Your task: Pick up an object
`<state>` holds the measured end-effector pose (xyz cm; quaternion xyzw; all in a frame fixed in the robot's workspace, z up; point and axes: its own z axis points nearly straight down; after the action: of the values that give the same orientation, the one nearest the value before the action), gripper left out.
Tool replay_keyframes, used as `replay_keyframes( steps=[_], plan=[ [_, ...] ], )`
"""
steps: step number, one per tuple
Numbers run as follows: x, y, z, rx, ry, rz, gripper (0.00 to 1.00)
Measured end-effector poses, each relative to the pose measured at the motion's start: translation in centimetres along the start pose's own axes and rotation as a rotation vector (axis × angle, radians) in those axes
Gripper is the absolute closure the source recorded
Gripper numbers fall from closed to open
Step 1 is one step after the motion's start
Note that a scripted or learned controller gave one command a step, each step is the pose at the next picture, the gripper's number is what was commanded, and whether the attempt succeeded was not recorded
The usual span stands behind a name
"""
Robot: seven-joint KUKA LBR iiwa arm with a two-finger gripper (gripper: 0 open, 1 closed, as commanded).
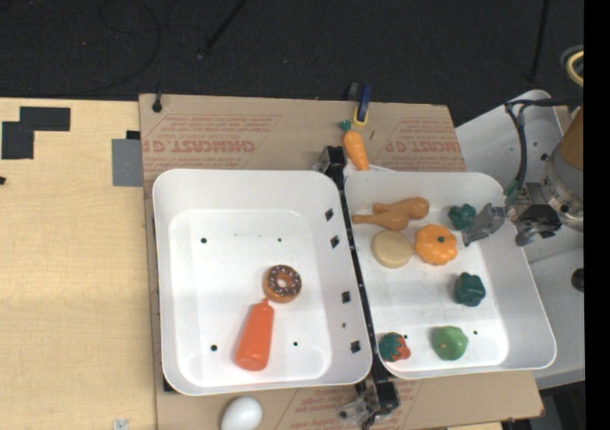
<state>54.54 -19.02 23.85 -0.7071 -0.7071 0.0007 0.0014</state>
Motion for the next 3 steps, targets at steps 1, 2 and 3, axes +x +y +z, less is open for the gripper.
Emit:
replay_keyframes(
  steps=[1,2,3],
  plan=[
    [3.2,9.8,15.4,0.005,0.002,-0.005,0.0],
    [2.9,9.9,13.5,0.0,-0.001,-0.004,1.0],
    [-2.7,7.1,15.1,0.002,-0.003,0.003,1.0]
  ],
)
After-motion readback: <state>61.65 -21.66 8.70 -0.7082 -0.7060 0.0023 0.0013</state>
